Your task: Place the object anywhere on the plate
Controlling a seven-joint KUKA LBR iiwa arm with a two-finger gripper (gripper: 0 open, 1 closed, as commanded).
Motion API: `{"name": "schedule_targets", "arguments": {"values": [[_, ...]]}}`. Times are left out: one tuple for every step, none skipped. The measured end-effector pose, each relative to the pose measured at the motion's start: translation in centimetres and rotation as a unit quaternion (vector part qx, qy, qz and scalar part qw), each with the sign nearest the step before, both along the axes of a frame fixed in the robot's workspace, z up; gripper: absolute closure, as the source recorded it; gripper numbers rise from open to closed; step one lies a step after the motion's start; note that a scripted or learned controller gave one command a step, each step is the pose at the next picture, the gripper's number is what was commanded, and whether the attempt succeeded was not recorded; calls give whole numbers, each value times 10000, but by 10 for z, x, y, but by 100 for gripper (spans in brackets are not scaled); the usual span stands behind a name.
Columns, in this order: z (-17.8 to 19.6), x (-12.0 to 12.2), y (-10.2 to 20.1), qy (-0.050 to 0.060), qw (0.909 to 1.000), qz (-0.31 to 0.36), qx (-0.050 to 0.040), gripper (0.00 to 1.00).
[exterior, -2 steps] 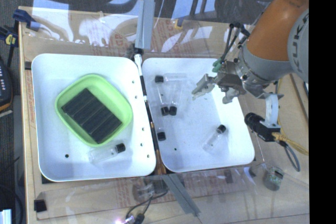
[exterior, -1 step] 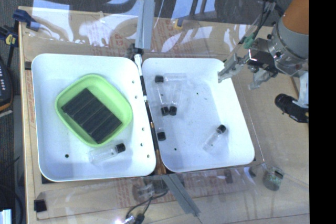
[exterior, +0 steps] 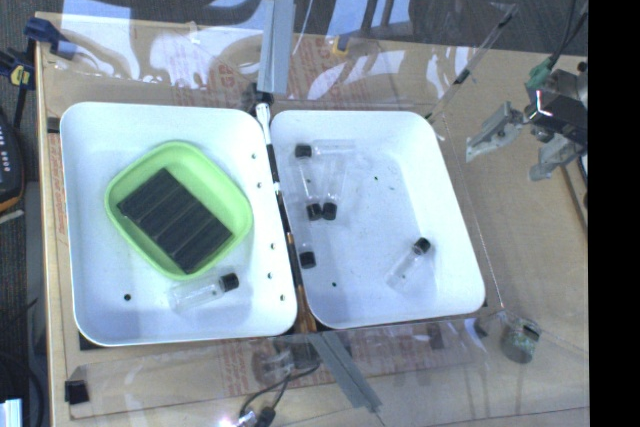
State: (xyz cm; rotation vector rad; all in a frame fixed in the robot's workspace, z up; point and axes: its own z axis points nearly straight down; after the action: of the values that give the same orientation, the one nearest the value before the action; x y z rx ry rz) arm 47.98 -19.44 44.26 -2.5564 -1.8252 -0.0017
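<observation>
Dark carpet lies beyond the wooden bench [exterior: 520,255], which carries two shallow white bins side by side under a glare of window reflections. We see the gripper [exterior: 545,120] at the far right, past the bins and above bare bench; its metal parts are small and jumbled against the edge, so we cannot tell whether it is open or closed, and we see nothing in it.

Nearest to the gripper, to its left, sits the right bin [exterior: 455,215]. In it we count several clear vials. One vial with a black cap [exterior: 408,260] lies tilted in the corner closest to the gripper's side, toward the front. Further left, a second vial [exterior: 318,152] lies along the back of that bin with its cap pointing away from the gripper. Two more vials [exterior: 320,197] stand or lie close together below it, caps touching or nearly so; we cannot tell which. A loose black cap [exterior: 307,259] lies nearer the front.

Farther still from the gripper is the left bin [exterior: 90,130]. The green plate [exterior: 215,180] rests in it, with a dark ribbed slab [exterior: 175,218] on top. Just in front of the plate, apart from it, another capped vial [exterior: 205,291] lies on the bin floor.
</observation>
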Motion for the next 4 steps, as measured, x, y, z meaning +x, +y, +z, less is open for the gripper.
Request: {"name": "schedule_targets", "arguments": {"values": [[0,-2,-4,7,9989,-472,-3,0],[-1,-3,-7,8,9940,-1092,-9,0],[-1,-3,-9,7,9874,-1582,-14,0],[-1,-3,-7,4,9759,-2182,-17,0]]}}
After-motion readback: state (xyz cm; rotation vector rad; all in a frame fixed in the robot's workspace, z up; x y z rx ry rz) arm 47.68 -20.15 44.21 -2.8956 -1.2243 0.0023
